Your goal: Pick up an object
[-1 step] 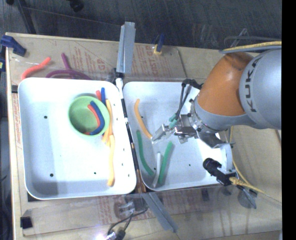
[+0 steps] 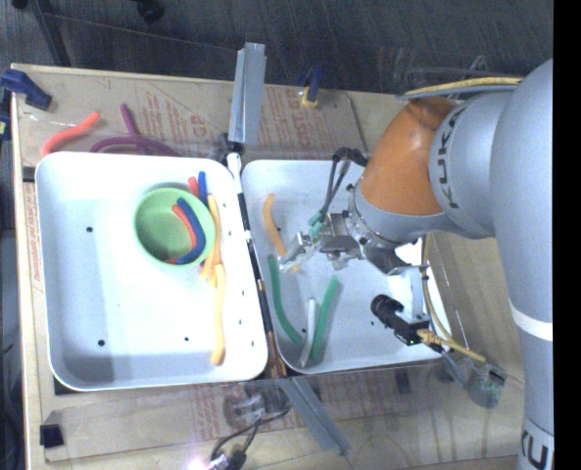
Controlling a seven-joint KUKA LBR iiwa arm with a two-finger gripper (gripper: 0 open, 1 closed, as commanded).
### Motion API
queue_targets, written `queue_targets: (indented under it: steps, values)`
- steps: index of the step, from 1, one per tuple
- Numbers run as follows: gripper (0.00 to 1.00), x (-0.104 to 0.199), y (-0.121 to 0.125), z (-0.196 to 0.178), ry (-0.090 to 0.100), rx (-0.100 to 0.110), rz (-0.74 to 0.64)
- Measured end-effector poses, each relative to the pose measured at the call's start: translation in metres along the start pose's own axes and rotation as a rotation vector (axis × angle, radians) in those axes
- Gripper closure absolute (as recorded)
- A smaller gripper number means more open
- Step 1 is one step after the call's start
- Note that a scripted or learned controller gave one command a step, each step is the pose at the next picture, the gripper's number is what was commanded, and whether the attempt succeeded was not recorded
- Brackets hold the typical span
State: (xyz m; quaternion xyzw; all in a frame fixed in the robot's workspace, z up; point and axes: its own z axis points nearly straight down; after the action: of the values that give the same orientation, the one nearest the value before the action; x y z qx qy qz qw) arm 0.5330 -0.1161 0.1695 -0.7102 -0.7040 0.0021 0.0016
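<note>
Starting at the near wall of the right bin (image 2: 368, 368), locate the green strip (image 2: 321, 319), lying slantwise on the bin floor beside a second green strip (image 2: 280, 306) and a pale strip (image 2: 310, 323) between the two. Treat the green strip as the likeliest pick: judged light, soft and limp, apt to droop from both ends once lifted and to slide out of a shallow pinch. Take hold near mid-length, across the narrow width, where bare floor lies on the right side; avoid the near end, crowded against the pale strip. Across the divide, in the left bin (image 2: 94, 360), note a long yellow strip (image 2: 218, 311) along the right wall. Farther in, find the gripper (image 2: 305, 246) low over the right bin, just beyond the far end of the green strip and apart from it; cannot tell whether spread or closed, nor whether anything is held. Level with that, in the left bin, note a green bowl (image 2: 168, 228) carrying red and blue strips. Slightly beyond, in the right bin, note an orange strip (image 2: 268, 218) near the left wall. Farthest, on the bare bench, note a purple tube (image 2: 133, 146).
</note>
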Motion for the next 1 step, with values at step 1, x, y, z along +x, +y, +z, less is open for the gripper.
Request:
queue_targets:
  steps: [1]
  values:
    - [0.0, -0.012, 0.0599, 0.0776, 0.0, -0.003, -0.053]
